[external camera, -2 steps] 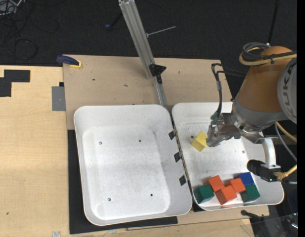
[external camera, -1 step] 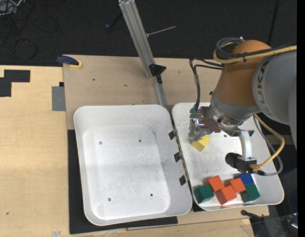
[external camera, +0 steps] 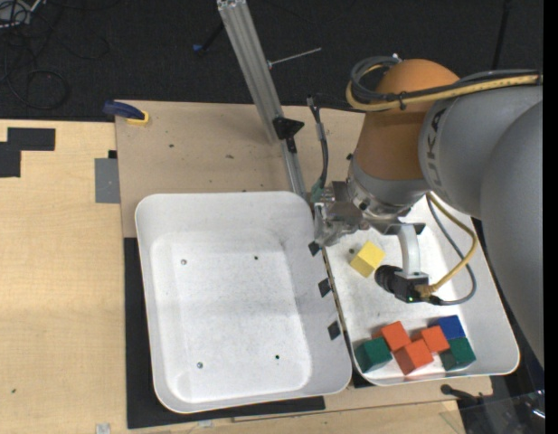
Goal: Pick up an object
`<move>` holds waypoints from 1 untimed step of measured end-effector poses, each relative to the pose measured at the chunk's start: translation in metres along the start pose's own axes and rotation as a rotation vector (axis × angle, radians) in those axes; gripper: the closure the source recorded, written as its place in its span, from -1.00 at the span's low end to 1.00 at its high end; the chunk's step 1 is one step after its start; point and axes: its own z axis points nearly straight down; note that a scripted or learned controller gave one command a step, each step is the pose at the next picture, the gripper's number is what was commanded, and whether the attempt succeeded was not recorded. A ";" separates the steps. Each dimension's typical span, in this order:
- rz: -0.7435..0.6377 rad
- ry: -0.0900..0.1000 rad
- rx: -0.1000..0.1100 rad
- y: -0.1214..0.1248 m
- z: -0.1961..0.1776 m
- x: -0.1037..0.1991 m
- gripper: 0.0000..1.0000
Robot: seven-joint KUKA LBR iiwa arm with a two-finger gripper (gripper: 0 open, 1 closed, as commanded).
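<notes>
Nearby, yellow block (external camera: 367,259) lies beside the tool (external camera: 331,227).

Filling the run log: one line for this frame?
arm: over right bin | gripper: at its left wall, above yellow block | grasp: none seen | other blocks: near corner | left bin: untouched
</notes>
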 end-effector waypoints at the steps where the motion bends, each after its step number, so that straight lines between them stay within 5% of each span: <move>1: 0.000 -0.001 -0.001 0.022 0.003 0.043 1.00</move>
